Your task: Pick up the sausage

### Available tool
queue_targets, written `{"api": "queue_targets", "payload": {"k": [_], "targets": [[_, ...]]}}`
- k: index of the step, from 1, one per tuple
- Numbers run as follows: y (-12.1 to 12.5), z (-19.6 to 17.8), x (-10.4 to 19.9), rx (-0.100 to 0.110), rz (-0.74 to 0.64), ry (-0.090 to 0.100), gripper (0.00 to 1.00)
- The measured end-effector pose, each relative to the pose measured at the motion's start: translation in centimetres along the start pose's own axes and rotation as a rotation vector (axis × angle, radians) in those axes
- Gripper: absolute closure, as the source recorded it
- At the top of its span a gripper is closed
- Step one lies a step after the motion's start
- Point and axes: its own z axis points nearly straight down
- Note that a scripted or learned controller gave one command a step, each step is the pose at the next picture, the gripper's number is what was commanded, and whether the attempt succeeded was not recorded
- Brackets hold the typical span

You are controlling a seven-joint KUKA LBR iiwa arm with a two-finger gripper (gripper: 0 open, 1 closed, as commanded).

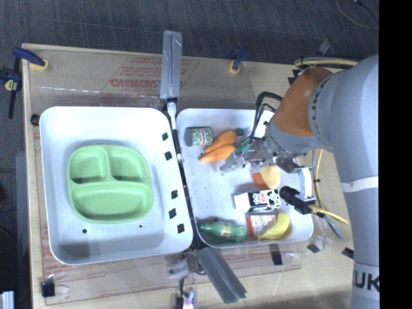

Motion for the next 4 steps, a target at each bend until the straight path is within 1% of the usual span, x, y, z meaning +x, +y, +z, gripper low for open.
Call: {"api": "queue_targets", "payload": {"k": [1,2,3,4], "targets": [[-2.3,1.2,0.4,-0.014,-0.037,-0.003,0.0],[-3.6,-3.8,0.3,-0.015,-0.002,-0.004,0.0],[-0.4,-0.3,0.0,-0.008,-0.02,-0.002,0.0],[-5.7,1.3,0.4,-0.013,-0.037,-0.003,0.0]]}}
